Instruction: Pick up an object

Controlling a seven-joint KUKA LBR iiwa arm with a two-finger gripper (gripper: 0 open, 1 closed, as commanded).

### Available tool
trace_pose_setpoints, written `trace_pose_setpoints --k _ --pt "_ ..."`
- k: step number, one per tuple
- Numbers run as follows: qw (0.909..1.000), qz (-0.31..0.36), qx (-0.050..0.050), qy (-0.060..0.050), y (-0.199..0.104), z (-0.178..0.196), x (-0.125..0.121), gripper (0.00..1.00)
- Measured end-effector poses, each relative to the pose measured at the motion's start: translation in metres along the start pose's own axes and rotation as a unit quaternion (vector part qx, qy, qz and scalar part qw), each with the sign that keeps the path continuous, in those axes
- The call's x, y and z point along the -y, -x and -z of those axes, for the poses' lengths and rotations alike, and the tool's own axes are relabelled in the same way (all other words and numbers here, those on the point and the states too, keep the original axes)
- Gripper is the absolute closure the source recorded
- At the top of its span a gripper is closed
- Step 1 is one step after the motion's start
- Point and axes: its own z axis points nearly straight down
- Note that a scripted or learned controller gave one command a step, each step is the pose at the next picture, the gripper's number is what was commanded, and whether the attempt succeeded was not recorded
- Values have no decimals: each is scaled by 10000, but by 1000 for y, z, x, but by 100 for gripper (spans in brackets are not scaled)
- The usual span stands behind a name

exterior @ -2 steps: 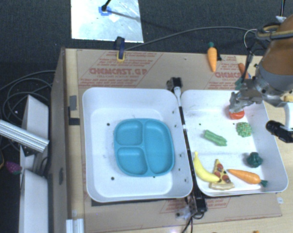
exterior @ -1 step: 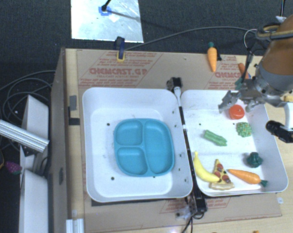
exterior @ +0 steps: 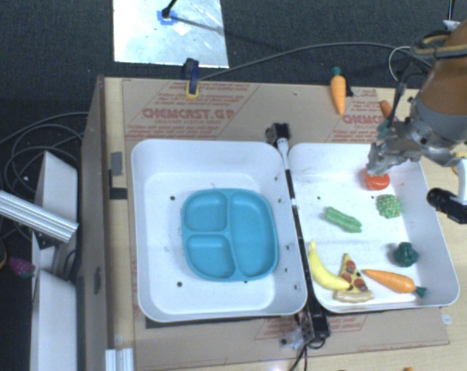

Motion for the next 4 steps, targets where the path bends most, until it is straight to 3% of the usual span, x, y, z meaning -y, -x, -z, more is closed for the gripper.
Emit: trace_pose_setpoints --k 1,2,3,4 --pt "10000 -1 -1 -1 0 0 0 0" --pt "10000 11 -4 14 -1 11 -1 100" --pt "10000 9 -4 13 -1 11 -1 0" --pt "10000 -33 6 -46 77 -72 -39 0"
